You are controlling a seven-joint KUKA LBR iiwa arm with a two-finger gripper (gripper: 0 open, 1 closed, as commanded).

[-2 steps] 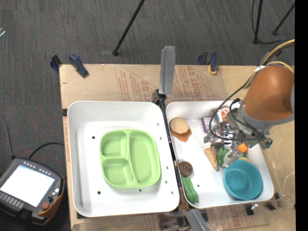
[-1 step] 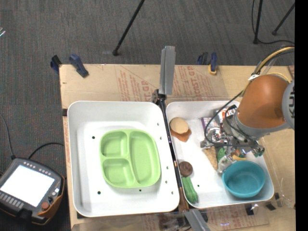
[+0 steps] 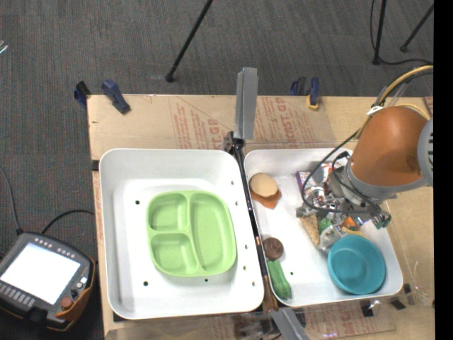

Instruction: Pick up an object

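Arm's gripper [image 3: 333, 214] low in the right bin [image 3: 297, 163], over clutter beside the blue bowl [image 3: 357, 264]; grip state cannot be told.

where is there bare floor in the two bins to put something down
Left white bin: bare strips all round the green divided plate, widest along the top. Right white bin: free patch between the tan bun-shaped toy, the brown round toy and the teal bowl. Crowded under the gripper.
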